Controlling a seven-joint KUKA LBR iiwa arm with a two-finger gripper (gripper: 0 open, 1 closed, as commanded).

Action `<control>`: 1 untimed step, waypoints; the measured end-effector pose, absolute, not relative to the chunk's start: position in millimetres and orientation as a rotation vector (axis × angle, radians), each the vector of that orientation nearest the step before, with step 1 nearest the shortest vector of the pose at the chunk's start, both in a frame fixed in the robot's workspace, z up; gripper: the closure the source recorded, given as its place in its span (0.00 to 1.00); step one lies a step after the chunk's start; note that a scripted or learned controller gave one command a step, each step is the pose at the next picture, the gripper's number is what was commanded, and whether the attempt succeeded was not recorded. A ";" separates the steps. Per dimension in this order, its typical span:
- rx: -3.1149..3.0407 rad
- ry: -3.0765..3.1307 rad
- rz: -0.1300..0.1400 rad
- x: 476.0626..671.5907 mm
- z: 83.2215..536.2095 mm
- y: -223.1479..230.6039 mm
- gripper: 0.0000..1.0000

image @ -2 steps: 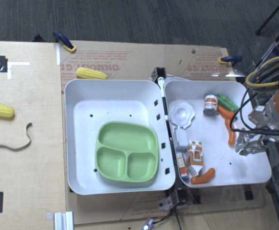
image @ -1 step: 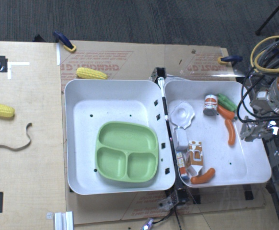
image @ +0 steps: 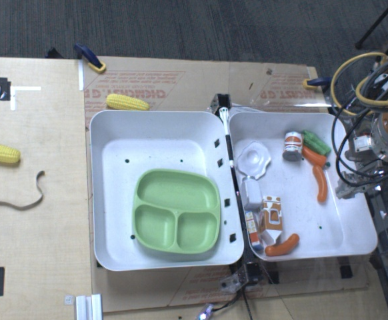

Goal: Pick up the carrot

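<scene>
Camera view: carrot point(image: 320, 176) in right bin point(image: 354, 242)

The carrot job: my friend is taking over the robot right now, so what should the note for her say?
Gripper: the arm sits at the right edge of the bench, beside the right bin; I can't tell how its gripper stands.
Carrot: lying in the right bin near its far right side, green top pointing to the far edge, next to a small can and an orange sausage.
Left bin has a green divided plate.
Done: nothing yet; the carrot is not lifted.
Left: reach in, grab it, lift it.
</scene>
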State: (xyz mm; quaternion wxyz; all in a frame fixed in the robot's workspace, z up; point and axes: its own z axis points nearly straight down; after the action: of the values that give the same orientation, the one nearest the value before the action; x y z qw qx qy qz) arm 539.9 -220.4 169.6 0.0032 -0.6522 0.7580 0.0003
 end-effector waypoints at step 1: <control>-2.270 2.165 0.005 502.1 151.8 -220.1 1.00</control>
State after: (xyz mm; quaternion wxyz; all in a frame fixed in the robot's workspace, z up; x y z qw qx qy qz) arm 502.1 -220.1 151.8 0.0023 -0.7237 0.6901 0.0015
